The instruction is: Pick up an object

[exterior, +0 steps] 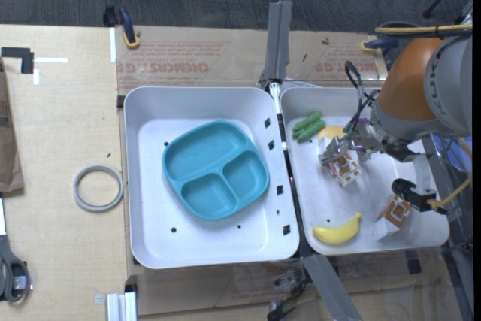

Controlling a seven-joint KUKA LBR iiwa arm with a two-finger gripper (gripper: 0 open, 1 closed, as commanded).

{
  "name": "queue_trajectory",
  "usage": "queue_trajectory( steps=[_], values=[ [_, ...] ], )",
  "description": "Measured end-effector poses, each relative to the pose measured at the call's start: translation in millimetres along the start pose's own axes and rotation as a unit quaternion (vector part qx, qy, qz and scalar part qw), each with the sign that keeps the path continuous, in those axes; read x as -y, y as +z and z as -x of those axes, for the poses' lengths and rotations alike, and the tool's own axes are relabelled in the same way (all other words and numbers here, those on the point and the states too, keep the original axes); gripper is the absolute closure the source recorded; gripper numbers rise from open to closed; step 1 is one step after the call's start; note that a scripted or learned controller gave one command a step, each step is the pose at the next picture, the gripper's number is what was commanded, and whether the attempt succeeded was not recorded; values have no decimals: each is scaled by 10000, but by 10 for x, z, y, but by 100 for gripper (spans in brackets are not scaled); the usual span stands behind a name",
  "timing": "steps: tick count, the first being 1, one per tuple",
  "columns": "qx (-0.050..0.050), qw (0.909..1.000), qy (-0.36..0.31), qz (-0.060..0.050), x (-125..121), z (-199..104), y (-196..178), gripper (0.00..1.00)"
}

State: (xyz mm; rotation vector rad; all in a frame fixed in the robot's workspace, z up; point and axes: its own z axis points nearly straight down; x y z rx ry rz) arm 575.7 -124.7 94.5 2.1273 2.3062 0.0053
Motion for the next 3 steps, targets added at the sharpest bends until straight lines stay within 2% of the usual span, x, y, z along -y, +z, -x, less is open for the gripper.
queue_trajectory(
  steps=[1,2,3],
  values=[
    [4,10000,9,10,-8,9,-97,100],
    [4,9996,279,-35,-236,-421,-966,100],
    [2,9979,643,-49,-84,-658,-958,100]
  ],
)
